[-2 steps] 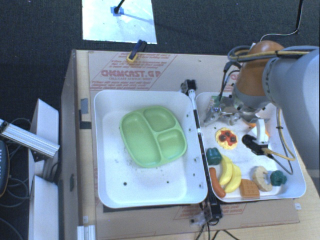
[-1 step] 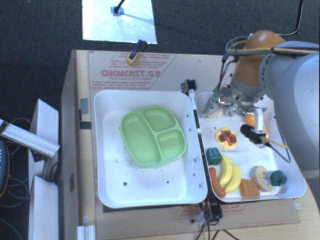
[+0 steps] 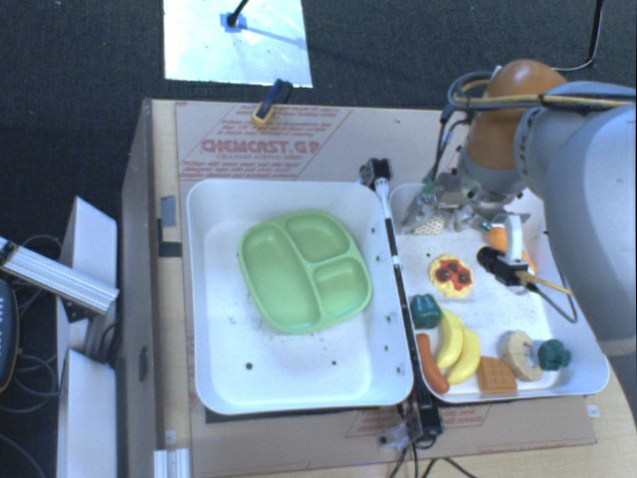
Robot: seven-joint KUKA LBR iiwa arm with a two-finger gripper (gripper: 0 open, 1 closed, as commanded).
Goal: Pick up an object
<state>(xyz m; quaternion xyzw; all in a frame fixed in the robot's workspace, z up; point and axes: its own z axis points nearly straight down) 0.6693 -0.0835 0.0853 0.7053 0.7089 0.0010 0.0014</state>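
My gripper (image 3: 430, 207) is down at the back left corner of the right bin (image 3: 577, 371), right above a pale yellow corn cob (image 3: 429, 226). I see nothing lifted in it. Toy foods lie in this bin: a small pizza (image 3: 452, 276), a green pepper (image 3: 425, 311), a banana (image 3: 457, 345), a red sausage (image 3: 430, 362), a waffle square (image 3: 495, 375), a tan bagel (image 3: 519, 354), a dark green broccoli (image 3: 552, 354), and an orange piece (image 3: 495, 236) under the wrist.
The left bin (image 3: 224, 366) holds a green divided plate (image 3: 304, 270). A black divider rail (image 3: 393, 257) runs between the bins. The arm's grey body (image 3: 582, 182) hangs over the right bin's back right. A yellow-and-black tool (image 3: 270, 103) lies on the cardboard behind the bins.
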